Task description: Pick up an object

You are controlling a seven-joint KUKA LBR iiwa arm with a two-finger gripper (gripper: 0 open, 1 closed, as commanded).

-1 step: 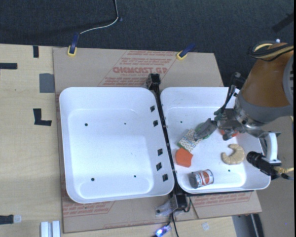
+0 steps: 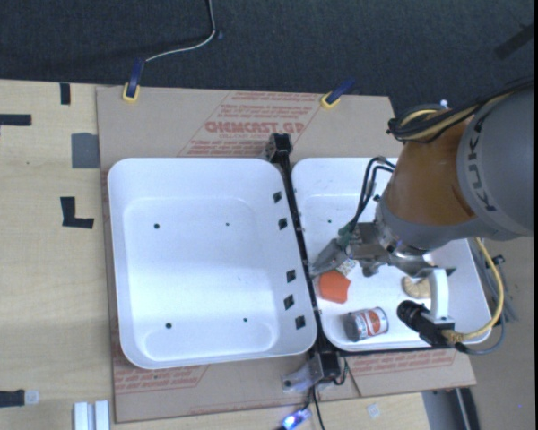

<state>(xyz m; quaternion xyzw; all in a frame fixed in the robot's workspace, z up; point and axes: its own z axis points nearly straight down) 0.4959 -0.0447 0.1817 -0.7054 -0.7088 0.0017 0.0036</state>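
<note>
Orange lump [image 2: 334, 287], the likeliest target here, lies in the right bin [image 2: 327, 195], close to the wall it shares with its neighbour. Working from the near side: a small red-and-white can [image 2: 368, 322] lies on its side by the near wall. Just past it comes the orange lump, with the gripper [image 2: 334, 260] hanging directly over its far edge, touching or nearly so. From where I stand I cannot tell whether the gripper is spread or pressed together, and nothing is visibly pinched in it. A tan scrap [image 2: 417, 287] sits off to the right, partly under the wrist. Beyond is bare bin floor, the left bin [image 2: 197, 258] alongside, and the cardboard sheet [image 2: 251, 128] on the surface.

To do this well, I'd say the gripper wants centring over the lump rather than over its far edge. It should go down straight and close across the narrow width. The shared wall is the hazard, since a descent too far that way could catch the rim or push the lump against it. The can is near enough to get nudged too.
</note>
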